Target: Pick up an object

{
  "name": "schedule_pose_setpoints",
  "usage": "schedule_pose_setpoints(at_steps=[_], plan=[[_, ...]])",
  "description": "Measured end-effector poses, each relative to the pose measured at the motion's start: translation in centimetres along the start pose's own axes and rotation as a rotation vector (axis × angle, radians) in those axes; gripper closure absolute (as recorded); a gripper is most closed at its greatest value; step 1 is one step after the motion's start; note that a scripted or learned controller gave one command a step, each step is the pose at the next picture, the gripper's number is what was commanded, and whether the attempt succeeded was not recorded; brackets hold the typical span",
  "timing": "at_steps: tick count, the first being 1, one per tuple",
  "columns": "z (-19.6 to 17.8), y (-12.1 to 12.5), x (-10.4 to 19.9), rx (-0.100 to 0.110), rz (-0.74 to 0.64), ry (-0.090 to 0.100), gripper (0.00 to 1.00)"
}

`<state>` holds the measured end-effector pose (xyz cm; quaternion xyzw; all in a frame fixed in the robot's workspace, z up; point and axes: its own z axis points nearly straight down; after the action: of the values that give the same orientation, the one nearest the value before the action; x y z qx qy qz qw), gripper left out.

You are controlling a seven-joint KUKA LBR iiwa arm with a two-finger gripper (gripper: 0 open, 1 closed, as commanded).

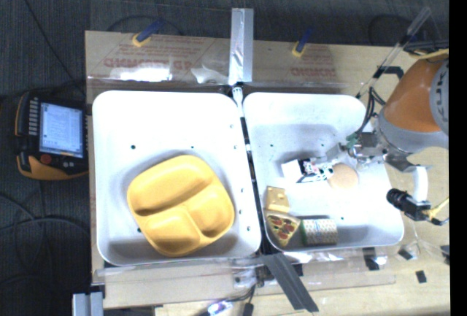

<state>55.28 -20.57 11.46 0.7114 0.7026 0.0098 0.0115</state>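
At the right bin's (379, 230) front edge lie one pizza slice (282, 228), one cheese wedge (276, 199) and one silvery can (319, 231); farther back sit one black-and-white toy (309, 169) and one tan ball (343, 177). The left bin (117, 117) holds one yellow divided tray (180, 203). The gripper (357, 147) hangs near the ball; whether it grips anything cannot be told.

Two white bins (109, 161) sit side by side on the bench. The left one holds one yellow divided tray (180, 203). The right one (292, 117) holds five small things: one black-and-white box (306, 169), one tan round piece (344, 177), one yellow block (276, 199), one pizza slice (282, 228) and one silvery can (319, 231). One pendant (51, 134) lies left of the bench.
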Motion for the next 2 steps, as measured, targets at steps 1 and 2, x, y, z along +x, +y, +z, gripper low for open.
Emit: schedule_pose_setpoints(at_steps=[1,2], plan=[[0.7,2.8,-0.5,-0.001,0.209,0.013,0.0],[0.4,0.8,1.0,-0.033,-0.012,-0.018,0.0]])
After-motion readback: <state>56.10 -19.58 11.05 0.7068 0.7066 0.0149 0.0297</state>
